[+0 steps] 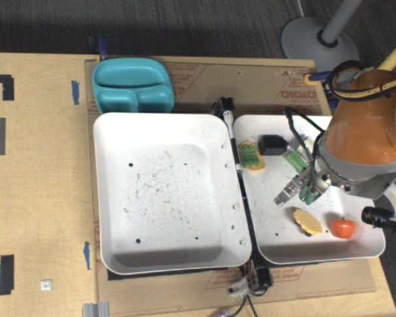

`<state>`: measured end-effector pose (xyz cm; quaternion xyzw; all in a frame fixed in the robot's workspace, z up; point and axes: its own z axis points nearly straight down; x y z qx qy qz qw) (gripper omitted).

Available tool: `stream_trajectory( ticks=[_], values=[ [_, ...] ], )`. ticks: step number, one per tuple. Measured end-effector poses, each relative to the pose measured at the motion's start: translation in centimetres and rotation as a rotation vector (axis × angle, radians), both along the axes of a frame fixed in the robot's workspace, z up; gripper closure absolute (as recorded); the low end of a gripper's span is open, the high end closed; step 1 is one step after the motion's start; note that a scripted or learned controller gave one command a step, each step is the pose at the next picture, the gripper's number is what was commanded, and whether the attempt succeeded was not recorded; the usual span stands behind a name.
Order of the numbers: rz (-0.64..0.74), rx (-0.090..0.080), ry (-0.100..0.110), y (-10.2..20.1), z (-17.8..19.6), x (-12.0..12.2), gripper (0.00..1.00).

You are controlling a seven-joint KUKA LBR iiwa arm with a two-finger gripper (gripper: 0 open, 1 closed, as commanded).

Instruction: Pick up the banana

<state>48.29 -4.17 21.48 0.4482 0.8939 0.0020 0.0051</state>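
The claw (291,191) is hovering in the right bin (270,243), just above the banana (307,221), beside a tomato (343,228).

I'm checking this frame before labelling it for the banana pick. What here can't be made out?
- End effector, camera view: too small and cluttered to tell its finger state.
- Right bin: its right part is covered by the arm.
- Yellowish object: too small to confirm it is the banana.
- Green and yellow item: too blurred to identify.
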Motion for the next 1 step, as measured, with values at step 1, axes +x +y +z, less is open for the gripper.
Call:
stream_trajectory(
  ticks=[1],
  values=[
    [0.0,-0.001,-0.005,0.01,1.02,0.14,1.0]
  ],
)
